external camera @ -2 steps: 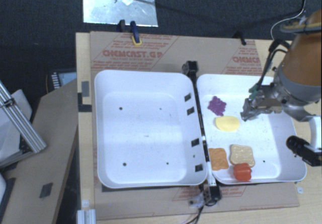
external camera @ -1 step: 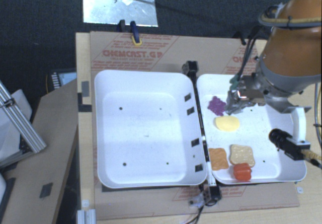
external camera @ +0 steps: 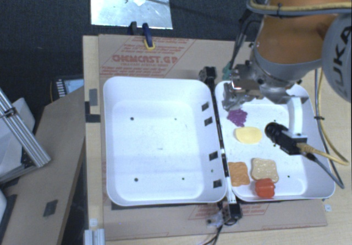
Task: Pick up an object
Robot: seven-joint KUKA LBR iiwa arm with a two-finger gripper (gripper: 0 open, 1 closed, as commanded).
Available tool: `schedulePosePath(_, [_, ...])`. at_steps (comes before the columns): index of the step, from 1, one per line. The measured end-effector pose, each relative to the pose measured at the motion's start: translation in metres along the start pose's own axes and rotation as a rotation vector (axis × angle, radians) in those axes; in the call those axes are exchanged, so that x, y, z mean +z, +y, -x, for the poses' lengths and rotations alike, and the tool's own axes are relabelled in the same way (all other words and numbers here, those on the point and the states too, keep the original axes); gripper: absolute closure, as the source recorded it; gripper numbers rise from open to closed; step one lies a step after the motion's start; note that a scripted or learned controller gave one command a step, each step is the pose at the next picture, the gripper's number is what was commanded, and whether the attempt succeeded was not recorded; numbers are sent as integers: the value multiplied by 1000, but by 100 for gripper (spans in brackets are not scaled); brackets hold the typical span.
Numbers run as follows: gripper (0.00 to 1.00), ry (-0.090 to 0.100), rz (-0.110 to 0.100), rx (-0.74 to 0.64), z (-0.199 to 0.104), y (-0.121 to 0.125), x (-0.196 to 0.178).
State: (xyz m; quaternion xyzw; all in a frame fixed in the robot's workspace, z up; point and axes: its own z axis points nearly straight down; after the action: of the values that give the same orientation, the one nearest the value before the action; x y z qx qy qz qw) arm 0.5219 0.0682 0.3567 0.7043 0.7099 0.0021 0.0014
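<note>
**A:** Where is the robot, and what is it going for?

**B:** The grey and orange arm (external camera: 297, 23) reaches in from the right, over the far end of the right bin (external camera: 316, 186). Its gripper (external camera: 237, 94) hangs just above a small purple piece (external camera: 237, 116) near the bin's far left corner. I judge that to be the target. Just in front of it lies a yellow disc (external camera: 248, 135). At the near end there is an orange cracker (external camera: 238, 173), a toast slice (external camera: 264, 169) and a red piece (external camera: 264, 188). The left bin (external camera: 159, 145) sits alongside.

**A:** How should the pick be done?

**B:** I would centre the gripper squarely over the purple piece before lowering it. The piece looks flat and ragged at the edges, so the grip must reach right down to the bin floor. The bin's left wall is near, and so is the yellow disc, so the descent should be straight, without nudging either.

**A:** Is the gripper open, and does it hold anything?

**B:** I cannot tell whether it is spread or closed, because the wrist housing hides that part from above. Nothing appears to be held. The purple piece lies on the bin floor, and I cannot tell whether the gripper touches it.
</note>
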Motion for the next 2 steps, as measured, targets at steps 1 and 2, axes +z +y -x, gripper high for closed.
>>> schedulePosePath(1, [100,1,-1,1,-59,9,-12])
schedulePosePath(2, [100,0,1,11,4,-36,-69])
